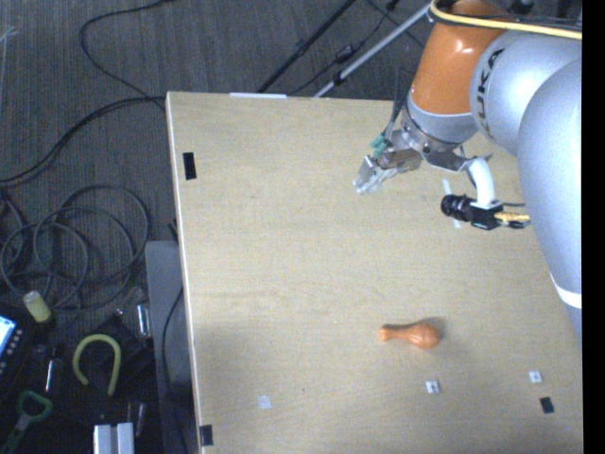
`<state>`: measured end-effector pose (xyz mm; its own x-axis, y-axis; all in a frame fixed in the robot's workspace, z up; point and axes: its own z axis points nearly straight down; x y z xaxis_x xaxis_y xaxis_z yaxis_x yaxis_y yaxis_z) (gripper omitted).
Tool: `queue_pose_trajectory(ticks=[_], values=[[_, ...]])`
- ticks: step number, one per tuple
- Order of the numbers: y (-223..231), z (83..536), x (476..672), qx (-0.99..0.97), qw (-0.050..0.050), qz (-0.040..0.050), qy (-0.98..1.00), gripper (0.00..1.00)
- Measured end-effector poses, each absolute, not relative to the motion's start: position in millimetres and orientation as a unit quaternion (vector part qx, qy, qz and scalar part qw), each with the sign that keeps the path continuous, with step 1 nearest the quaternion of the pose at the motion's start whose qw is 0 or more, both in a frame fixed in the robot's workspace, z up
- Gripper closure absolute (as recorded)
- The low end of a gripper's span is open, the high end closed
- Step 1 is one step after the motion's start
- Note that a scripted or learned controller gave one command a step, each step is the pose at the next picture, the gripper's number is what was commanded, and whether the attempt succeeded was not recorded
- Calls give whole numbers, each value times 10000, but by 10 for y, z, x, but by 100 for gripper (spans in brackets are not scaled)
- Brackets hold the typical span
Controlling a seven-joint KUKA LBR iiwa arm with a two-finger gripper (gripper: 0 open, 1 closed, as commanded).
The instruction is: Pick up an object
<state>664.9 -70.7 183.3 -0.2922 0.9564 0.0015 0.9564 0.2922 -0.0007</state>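
An orange, pear-shaped object [411, 334] lies on its side on the tan board [284, 253], toward the front right, with its narrow end pointing left. My gripper [369, 180] hangs over the back part of the board. It is well apart from the orange object, which is farther forward and slightly to the right. Nothing shows in the gripper. The grey arm with its orange band [454, 64] comes in from the upper right.
A black plug on a white bracket [473, 206] sticks out beside the wrist. Small white tags [432, 386] and a black tag [546, 405] dot the board's front right. A black mark [190, 165] sits near its left edge. Cables and tools [85, 348] lie on the floor to the left.
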Motion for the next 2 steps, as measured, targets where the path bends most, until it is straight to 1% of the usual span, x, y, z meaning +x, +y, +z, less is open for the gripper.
queue_pose_trajectory(ticks=[1, 2], values=[[-695, 1920, 6652, -5943, 11, -5, -8042, 100], [-1676, 2362, 6365, -5250, -14, 10, -8511, 100]])
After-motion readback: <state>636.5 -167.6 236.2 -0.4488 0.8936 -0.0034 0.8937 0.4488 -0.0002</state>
